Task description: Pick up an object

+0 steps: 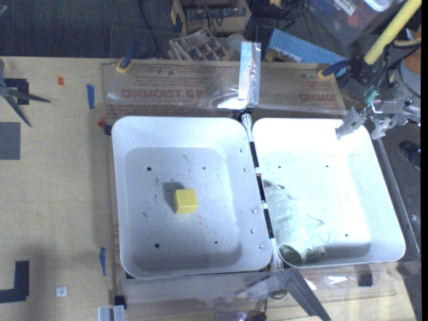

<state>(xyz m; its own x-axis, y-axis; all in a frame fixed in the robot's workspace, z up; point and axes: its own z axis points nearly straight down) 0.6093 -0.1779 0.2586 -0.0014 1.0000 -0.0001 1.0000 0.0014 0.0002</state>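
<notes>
A small yellow block [186, 200] lies on the floor of the left bin [134, 139], near its middle. A crumpled grey-white cloth [292, 221], rolled at its near end, lies along the left side of the right bin [381, 199]. My gripper [352, 122] hangs over the far right corner of the right bin, well away from both the cloth and the block. Nothing shows in its grasp.
A metal divider [249, 79] stands upright behind the seam between the bins. Clamps, boxes and cables crowd the far edge of the bench. The wooden bench top [53, 179] stretches to the left of the bins.
</notes>
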